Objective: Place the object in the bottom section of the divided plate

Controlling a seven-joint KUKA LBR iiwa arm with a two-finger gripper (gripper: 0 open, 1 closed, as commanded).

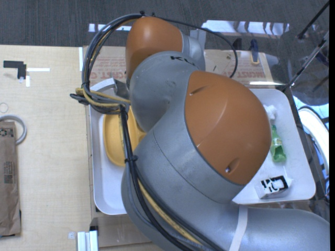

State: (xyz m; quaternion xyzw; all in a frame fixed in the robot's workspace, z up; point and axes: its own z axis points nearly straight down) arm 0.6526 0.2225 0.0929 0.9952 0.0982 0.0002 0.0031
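The grey-and-orange arm hangs low over both bins, covering most of the yellow divided plate in the left bin — I cannot tell whether the jaws are open, closed or gripping anything. A green bottle lies in the right bin; its place relative to the jaws cannot be told.

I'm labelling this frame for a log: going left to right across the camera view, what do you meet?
Brown paper packet → yellow divided plate → grey and orange arm → green bottle
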